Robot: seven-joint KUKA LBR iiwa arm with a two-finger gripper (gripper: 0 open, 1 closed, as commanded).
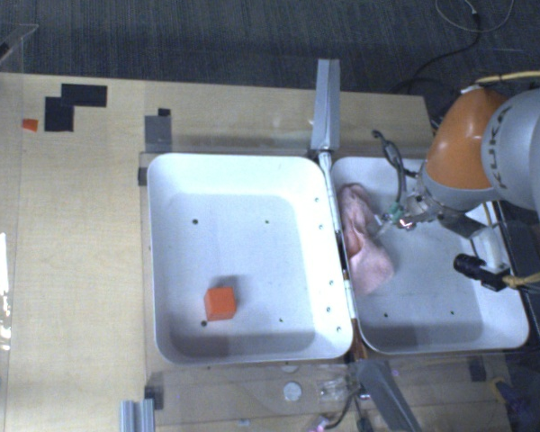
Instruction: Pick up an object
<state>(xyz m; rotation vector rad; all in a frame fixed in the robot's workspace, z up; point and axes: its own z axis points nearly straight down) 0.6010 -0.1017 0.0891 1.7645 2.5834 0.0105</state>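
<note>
pink cloth (362, 241) lies crumpled in the right-hand bin (450, 331), pressed up against that bin's left wall, just right of the divider in the middle of the frame. the gripper (394, 216) is down beside it now, tip at the cloth's upper right edge, looking like it touches or nearly touches the fabric. whether the fingers are spread or pinched together, can't tell from here, they're too small and tangled with the cable and wrist hardware. nothing visibly lifted between them, so no claim of a hold.

the arm (486, 151) comes in from the right of the frame, orange band over the bin's upper right corner, leaning low so the tip can get at the cloth near the wall. my read: it's mid-attempt on the cloth, grasp unconfirmed. soft fabric against a wall is a slippery pick.

over in the left-hand bin (171, 241), an orange block (220, 303) sits alone at lower left, well apart from the action.
</note>
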